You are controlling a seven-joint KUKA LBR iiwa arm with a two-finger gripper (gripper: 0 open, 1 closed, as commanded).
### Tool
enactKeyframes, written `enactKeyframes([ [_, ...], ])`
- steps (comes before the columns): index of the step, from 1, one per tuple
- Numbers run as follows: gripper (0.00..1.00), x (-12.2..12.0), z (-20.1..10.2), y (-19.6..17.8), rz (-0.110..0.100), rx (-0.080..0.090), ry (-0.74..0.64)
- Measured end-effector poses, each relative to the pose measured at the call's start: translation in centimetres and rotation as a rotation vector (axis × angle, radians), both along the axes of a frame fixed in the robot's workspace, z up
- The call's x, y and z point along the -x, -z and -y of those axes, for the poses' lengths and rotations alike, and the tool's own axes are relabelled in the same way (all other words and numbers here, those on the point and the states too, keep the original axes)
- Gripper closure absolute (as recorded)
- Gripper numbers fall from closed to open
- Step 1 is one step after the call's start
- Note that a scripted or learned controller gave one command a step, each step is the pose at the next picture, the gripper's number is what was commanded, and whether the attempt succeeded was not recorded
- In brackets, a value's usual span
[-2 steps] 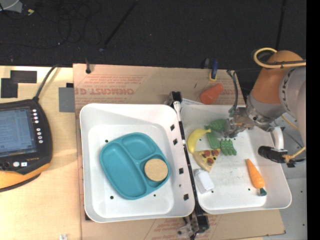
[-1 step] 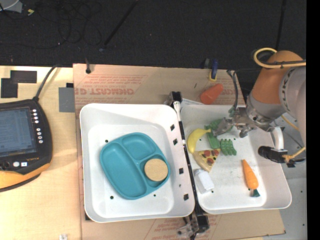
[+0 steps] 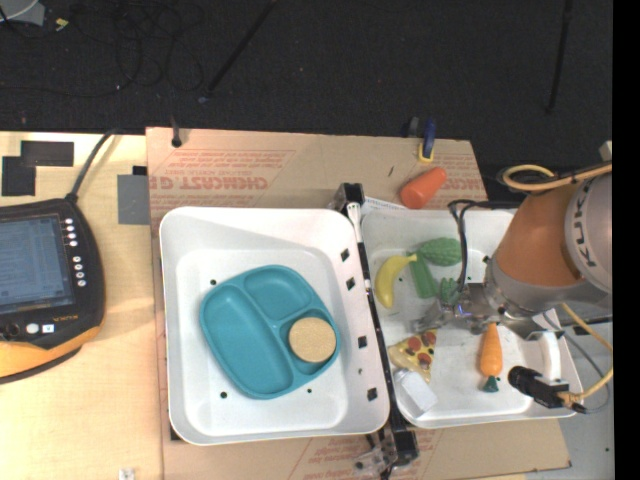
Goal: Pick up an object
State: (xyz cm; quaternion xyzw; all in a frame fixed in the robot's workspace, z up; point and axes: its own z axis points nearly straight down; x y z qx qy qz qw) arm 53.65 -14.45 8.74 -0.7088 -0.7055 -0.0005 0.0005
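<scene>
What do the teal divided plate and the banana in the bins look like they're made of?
The teal divided plate looks like moulded plastic with a smooth, even, slightly matte colour. The banana is probably a plastic toy: uniform yellow, smooth, with a green tip.

A teach pendant (image 3: 40,278) lies at the table's (image 3: 120,398) left edge, well apart from the cardboard sheet (image 3: 250,163) under both bins.

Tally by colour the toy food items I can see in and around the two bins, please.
Yellow: 1, the banana
Green: 2, the bumpy vegetable and the long pod
Orange: 2, the carrot and the piece on the cardboard
Tan: 1, the cookie
Multicoloured: 1, the pizza slice
Total: 7
</scene>
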Motion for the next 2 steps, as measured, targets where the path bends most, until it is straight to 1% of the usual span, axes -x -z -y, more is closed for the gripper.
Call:
enactKeyframes([
  [1,0.0,6.08,-1.23,0.14,-0.004,0.0,-0.004],
  [2,1.0,6.02,-0.96,-0.62,-0.008,-0.001,0.004],
])
